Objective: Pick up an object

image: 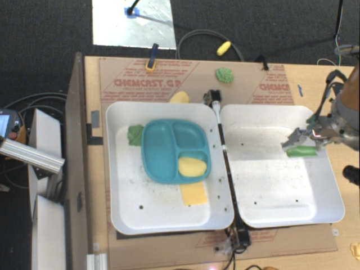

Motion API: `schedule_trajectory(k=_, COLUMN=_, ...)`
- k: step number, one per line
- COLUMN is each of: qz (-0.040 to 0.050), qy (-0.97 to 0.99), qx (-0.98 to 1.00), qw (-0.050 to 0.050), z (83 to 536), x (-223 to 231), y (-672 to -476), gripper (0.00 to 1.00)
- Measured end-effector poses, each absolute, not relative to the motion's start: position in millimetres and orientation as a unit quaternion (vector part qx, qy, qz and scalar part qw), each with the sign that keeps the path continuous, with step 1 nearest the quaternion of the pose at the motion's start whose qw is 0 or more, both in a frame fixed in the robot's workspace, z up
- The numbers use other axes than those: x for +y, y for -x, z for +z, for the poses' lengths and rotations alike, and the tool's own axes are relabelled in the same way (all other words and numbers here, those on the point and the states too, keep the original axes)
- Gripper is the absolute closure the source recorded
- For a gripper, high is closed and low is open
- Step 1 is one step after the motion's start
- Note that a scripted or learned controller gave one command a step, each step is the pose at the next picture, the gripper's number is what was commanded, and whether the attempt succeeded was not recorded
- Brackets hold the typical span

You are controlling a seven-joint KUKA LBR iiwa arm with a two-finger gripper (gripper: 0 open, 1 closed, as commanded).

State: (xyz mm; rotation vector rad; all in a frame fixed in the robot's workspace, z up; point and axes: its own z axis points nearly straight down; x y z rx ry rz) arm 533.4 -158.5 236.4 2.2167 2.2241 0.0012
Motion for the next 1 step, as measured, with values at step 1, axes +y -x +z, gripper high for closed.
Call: schedule_trajectory(k=1, qz=0.0016, qy=-0.705, qx=0.709, qw=0.004, z=214.5, x=-204.8, y=-607.8, gripper=0.00)
